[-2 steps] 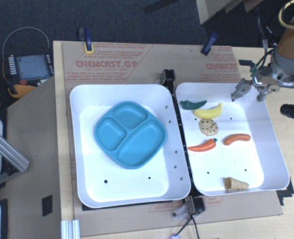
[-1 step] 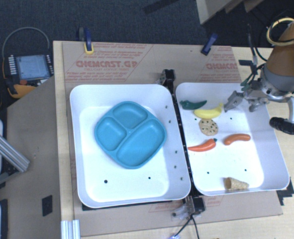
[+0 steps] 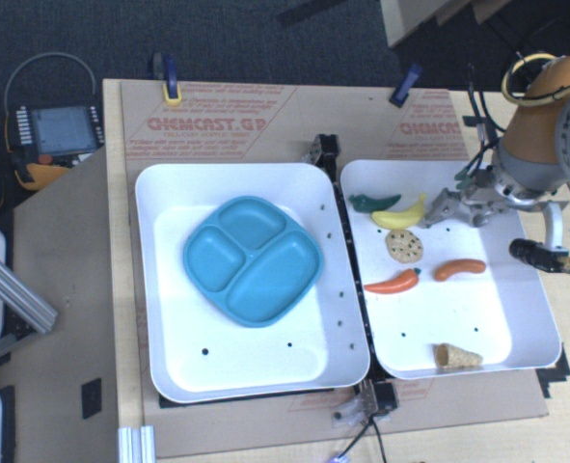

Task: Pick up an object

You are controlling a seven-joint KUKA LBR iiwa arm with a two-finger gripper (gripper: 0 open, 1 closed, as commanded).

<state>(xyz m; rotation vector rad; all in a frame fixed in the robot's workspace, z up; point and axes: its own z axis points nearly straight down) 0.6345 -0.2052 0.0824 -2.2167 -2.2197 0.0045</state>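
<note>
- camera view: arm comes in from the right, gripper low over the upper part of the right bin
- can't tell how the gripper is set at this angle; nothing visibly pinched
- gripper tip just right of the yellow banana; can't tell if they touch
- dark green vegetable sits just above-left of the banana
- speckled cookie just below the banana
- orange carrot and red-orange sausage mid-bin, apart from each other
- tan wedge near the bin's front edge
- left bin holds a blue divided plate, roughly centred
</note>
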